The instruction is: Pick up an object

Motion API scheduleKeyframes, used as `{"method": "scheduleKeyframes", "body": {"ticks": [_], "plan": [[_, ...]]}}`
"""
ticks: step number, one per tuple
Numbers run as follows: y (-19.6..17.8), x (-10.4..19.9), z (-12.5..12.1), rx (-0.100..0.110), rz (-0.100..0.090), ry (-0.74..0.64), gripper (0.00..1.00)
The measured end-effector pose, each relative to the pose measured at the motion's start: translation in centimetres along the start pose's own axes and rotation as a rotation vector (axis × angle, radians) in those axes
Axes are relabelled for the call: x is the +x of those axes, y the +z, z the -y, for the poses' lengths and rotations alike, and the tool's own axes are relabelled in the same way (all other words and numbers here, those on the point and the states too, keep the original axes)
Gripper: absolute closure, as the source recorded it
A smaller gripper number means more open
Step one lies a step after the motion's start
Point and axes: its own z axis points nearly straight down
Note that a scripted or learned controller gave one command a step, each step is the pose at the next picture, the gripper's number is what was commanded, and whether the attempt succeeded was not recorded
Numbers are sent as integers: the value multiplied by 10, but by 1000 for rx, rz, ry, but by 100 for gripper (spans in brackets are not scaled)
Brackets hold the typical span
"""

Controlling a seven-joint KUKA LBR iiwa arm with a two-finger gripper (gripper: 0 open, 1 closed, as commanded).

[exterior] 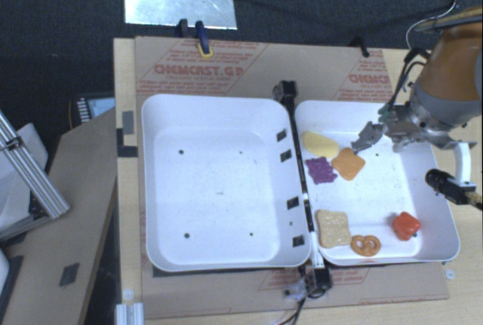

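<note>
Several toy foods lie in the right bin (pixel 423 165). A yellow piece (pixel 321 143) and a purple grape bunch (pixel 321 170) sit near its left wall, with an orange piece (pixel 349 164) beside them. Along the front are a tan toast slice (pixel 333 228), a pretzel (pixel 365 244) and a red pepper (pixel 406 225). My gripper (pixel 367 136) hangs over the right bin, its tip just up and right of the orange piece and right of the yellow piece. I see nothing in it.
The left bin (pixel 151 165) stands beside the right one, with a black hinged divider (pixel 294 165) between them. A black part of the arm (pixel 447 186) sticks out over the right bin's right edge. A cardboard sheet (pixel 226 63) lies under both bins.
</note>
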Motion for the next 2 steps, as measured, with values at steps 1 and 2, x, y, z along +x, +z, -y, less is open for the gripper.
{"method": "scheduleKeyframes", "body": {"ticks": [1,2], "plan": [[-150,-72,-30,-20,10,5,0],[-152,-67,-29,-7,3,-3,100]]}}
